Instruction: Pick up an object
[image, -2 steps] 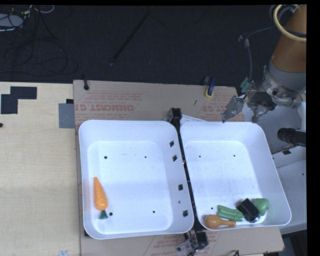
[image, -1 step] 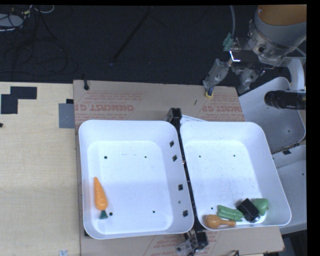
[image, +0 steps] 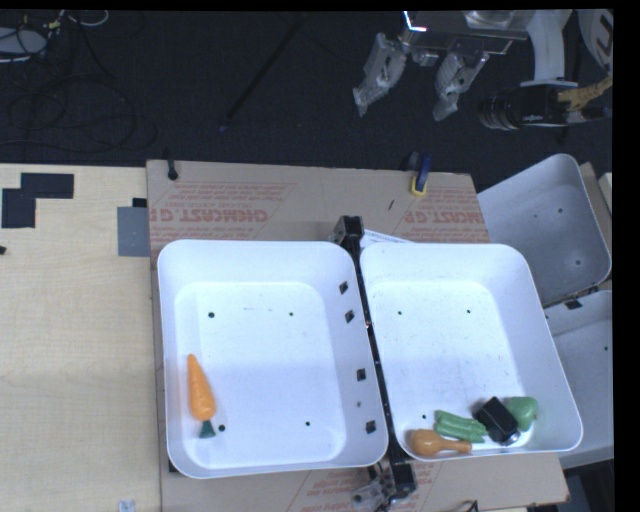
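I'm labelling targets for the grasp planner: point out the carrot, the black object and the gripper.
carrot (image: 200, 390), camera view, middle of its orange body.
black object (image: 496, 419), camera view, its top face.
gripper (image: 412, 92), camera view, midway between its fingertips.

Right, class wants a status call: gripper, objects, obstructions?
Gripper open, high above the bins, holding nothing. Carrot alone in left bin. Nothing blocking it.

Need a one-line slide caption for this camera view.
Open gripper above the bins; carrot in left bin.
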